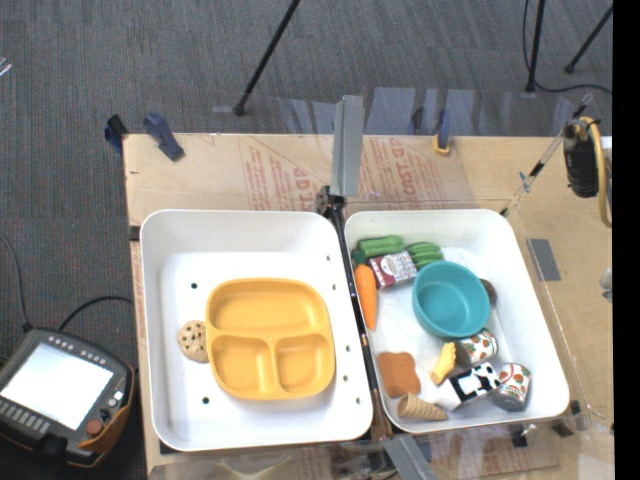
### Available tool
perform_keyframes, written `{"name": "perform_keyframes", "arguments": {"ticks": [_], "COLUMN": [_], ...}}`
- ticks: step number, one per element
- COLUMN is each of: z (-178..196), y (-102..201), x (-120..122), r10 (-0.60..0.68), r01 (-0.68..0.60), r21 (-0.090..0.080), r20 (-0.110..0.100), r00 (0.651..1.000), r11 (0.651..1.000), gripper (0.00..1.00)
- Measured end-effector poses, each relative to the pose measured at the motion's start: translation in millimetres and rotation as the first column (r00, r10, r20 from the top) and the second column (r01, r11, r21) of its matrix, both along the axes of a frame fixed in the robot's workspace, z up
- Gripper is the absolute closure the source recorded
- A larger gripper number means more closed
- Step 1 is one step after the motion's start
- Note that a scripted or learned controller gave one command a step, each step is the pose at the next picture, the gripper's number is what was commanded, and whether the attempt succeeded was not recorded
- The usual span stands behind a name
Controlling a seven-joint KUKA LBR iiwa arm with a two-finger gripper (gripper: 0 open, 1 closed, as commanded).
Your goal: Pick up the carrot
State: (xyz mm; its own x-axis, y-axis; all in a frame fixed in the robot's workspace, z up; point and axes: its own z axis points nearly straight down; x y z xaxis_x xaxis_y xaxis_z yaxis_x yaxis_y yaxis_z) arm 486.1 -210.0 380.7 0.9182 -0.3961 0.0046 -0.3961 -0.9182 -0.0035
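Camera view showed the carrot [367, 295] lying against the left wall of the right bin [520, 258], long axis running near-to-far, narrow tip toward the near edge. A pinch could have jammed on that wall or knocked the red packet [394, 269] beside it. The gripper's state couldn't be told.

Floor [150, 38]: dark grey carpet
Stands [270, 43]: thin black legs on carpet
Worktop [250, 173]: brown cardboard-covered surface
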Motion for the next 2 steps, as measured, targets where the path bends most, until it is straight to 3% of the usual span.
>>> {"name": "perform_keyframes", "arguments": {"ticks": [1, 2], "z": [86, -44], "y": [1, 0], "x": [12, 7], "r10": [0.206, 0.210], "r01": [-0.206, -0.209], "r21": [0.005, 0.016], "r20": [-0.002, -0.009], "r00": [0.979, 0.978], "r11": [0.979, 0.978], "gripper": [1.00, 1.00]}}
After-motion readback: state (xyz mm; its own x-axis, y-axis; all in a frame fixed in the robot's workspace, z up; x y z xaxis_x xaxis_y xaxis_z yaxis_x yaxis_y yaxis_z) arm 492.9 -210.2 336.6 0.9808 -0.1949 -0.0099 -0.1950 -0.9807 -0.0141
